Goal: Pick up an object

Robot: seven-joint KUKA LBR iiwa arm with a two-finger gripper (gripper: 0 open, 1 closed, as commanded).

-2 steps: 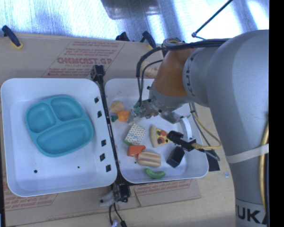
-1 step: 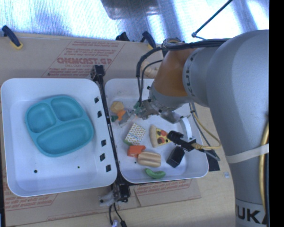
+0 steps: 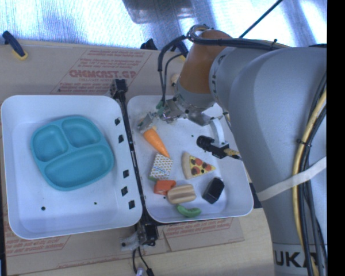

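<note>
Reaching: the arm comes in from the right and bends down over the far end of the right bin, with the gripper low near the bin's far-left corner.
Tool state: the fingers look slightly parted with nothing seen between them; it holds nothing that I can make out.
Nearest thing: the carrot lies just below the fingertips, tilted, point toward the near side; whether a finger touches it I cannot tell.
Other candidates: a checkered block, a pizza slice, a red piece, a hot dog, a green piece and a black block, all resting on the right bin's floor.
Left bin: the left bin holds a blue tray, well apart from the gripper.
Done: judged from the pose, the approach to a target is about made.
Left: closing on an object, most likely the carrot, and lifting it clear; nothing is off the floor yet.
Progress: early, the grasp itself not yet achieved.
</note>
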